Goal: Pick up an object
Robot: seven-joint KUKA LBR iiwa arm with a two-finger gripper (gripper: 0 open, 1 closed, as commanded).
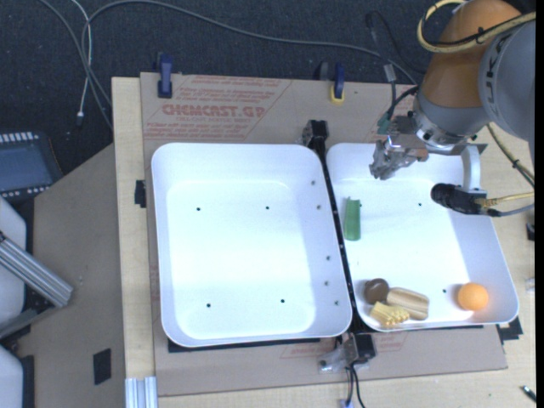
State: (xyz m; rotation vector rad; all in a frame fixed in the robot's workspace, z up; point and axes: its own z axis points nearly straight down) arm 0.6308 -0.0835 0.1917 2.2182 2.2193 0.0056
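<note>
Beneath the camera, a tan counter (127, 228) on dark carpet carries two white bins. Left bin (246, 164) is bare. Right bin (476, 245) holds five objects: green block (351, 219), brown piece (376, 290), tan cylinder (407, 301), yellow corn (390, 315), orange ball (473, 297). Gripper (384, 167) hovers over its far end; I cannot tell how the fingers stand.

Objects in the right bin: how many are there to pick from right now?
5. A green block by the bin's left wall; a brown piece, tan cylinder and yellow piece clustered at the near edge; an orange ball in the near-right corner. The arm might hide more.
</note>
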